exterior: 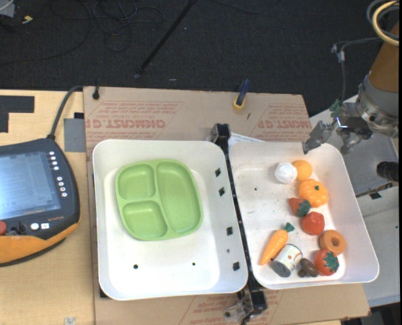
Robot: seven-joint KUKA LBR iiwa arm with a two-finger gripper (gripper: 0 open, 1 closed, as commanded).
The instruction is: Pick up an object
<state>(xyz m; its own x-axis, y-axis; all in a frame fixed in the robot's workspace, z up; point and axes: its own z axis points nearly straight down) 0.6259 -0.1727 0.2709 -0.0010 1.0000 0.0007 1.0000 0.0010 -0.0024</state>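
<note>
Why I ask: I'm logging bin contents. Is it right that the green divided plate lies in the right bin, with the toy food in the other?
Not quite. The camera view shows the green divided plate in the left bin; the toy food, like the carrot, lies in the right bin.

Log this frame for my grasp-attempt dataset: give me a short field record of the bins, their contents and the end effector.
left bin: holds a green divided plate
right bin: toy foods along its right side
items: white ball, orange pumpkin, carrot, donut, red tomato
end effector: above the right bin's upper right corner, holding nothing visible
finger state: cannot tell
</note>
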